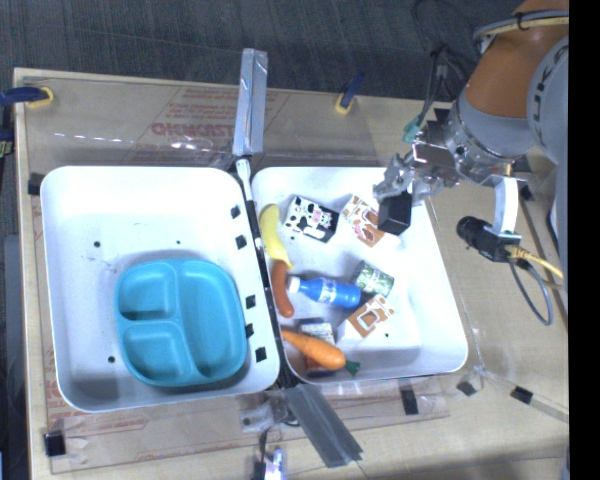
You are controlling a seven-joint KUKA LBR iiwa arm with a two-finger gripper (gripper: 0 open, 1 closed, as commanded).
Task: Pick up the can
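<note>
The can is small, with a green and silver label, and lies on its side in the right bin, just right of a blue bottle. My gripper hangs over the bin's far right part, beside an orange-and-white carton. It is well above and behind the can, apart from it. I see nothing held in it.
The right bin also holds a banana, a sausage, a carrot, a cow-patterned carton and another orange carton. The left bin holds a blue divided plate.
</note>
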